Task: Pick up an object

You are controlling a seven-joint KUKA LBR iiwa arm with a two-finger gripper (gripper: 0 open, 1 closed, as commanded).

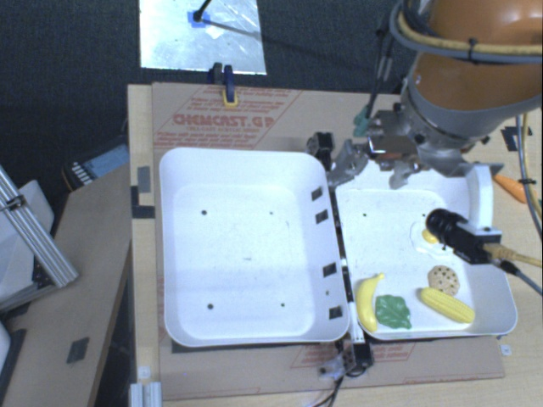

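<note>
The gripper [348, 164] is hanging over the right bin's [382, 227] far left corner; how open, I cannot tell. A banana [367, 302], green leaf [393, 311], corn cob [446, 304] and cookie [442, 279] are lying well apart, along its near edge.

Arm [475, 66] reaches in from right, at far side of scene. Orange band [488, 11] uppermost, grey wrist [441, 130] under it. Gripper [373, 161] hangs low, left of wrist, right of scene centre.
</note>
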